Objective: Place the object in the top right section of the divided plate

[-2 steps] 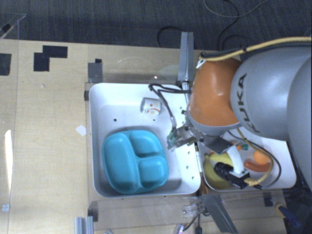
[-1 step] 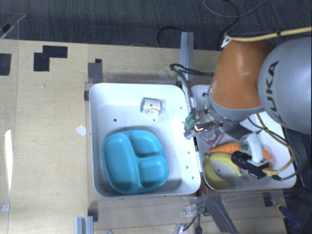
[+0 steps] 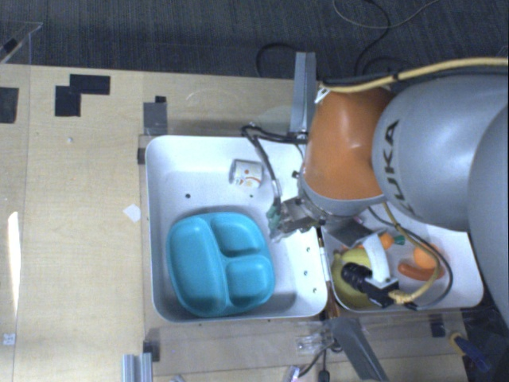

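My end effector [image 3: 278, 217] hangs over the left bin [image 3: 163, 173], just beside the blue divided plate's [image 3: 219, 263] top right section; I cannot tell its opening. A small white object [image 3: 246, 173] lies near the bin's far wall, apart from the plate.

Black tape shapes [image 3: 82, 91] at bench's [image 3: 71, 253] far left corner; orange item [image 3: 417, 270] in right bin [image 3: 469, 289]; black cable loop [image 3: 362, 6] on dark floor.
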Robot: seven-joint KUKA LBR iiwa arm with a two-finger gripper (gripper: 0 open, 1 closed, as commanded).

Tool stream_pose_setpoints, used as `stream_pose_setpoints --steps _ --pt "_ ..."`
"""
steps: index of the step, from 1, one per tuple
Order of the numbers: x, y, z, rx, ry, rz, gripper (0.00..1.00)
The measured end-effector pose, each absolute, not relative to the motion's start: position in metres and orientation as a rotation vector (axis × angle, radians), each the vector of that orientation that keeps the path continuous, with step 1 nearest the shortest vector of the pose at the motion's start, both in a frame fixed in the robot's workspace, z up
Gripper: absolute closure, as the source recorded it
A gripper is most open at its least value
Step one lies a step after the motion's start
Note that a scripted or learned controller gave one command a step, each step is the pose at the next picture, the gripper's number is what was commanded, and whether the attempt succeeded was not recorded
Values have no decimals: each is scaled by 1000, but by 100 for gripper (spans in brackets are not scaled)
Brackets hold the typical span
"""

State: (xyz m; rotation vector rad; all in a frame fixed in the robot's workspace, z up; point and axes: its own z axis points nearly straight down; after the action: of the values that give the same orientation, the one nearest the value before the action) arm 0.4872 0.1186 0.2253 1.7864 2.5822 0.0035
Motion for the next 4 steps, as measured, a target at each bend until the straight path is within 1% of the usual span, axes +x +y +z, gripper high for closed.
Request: stream_pose_setpoints --steps 1,2,3,4 --pt "488 64 204 1657 2665 5 100" --pt "490 65 214 1653 2663 11 100" --pt "487 108 184 1525 2745 4 100" --pt "488 93 185 1815 2560 6 100"
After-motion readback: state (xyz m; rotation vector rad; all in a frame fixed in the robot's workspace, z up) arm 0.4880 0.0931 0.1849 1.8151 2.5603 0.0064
